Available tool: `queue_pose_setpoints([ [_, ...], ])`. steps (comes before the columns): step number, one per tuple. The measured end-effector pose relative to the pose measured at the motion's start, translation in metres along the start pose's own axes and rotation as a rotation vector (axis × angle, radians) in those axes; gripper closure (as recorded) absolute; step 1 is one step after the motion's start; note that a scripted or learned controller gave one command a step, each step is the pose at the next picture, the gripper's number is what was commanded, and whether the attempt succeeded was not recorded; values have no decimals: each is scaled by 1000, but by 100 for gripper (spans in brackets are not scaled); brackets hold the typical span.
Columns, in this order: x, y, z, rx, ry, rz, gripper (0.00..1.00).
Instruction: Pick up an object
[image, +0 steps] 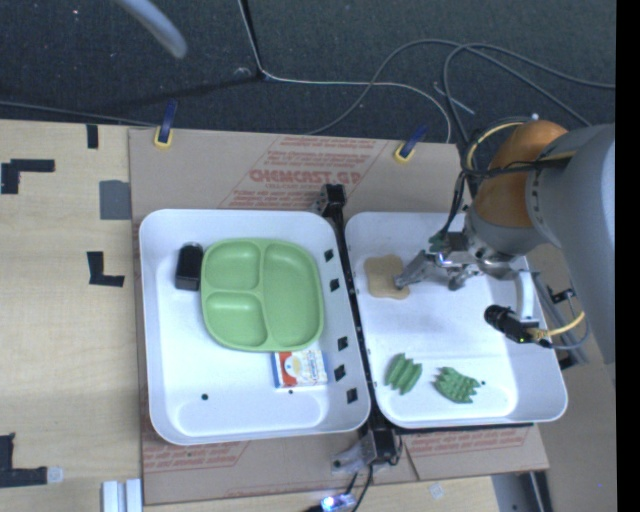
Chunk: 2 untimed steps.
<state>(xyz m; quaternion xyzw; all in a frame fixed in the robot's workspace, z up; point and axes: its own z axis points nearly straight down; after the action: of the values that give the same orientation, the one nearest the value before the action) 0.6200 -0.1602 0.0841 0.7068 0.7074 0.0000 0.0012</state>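
Observation:
A tan, rounded, bread-like piece (380, 274) lies in the right bin (440, 325) near its upper left corner. My gripper (404, 281) is tilted down toward the left, and its tip touches or overlaps the right edge of that tan piece. Two green pea-pod items (404, 373) (458, 384) lie near the front of the same bin, well apart from the gripper. The arm's grey body and orange band (510, 175) come in from the right.
The left bin (160, 330) holds a green divided plate (263, 293), a small black block (189, 266) to its left and a small printed box (300, 368) below it. Black clips (345, 300) join the bins. Cables (400, 70) run behind the bench.

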Motion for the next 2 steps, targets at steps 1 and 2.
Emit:
queue_pose_setpoints([
  [1,2,3,-15,-6,4,-3,100],
  [2,4,14,-66,-1,1,-1,100],
])
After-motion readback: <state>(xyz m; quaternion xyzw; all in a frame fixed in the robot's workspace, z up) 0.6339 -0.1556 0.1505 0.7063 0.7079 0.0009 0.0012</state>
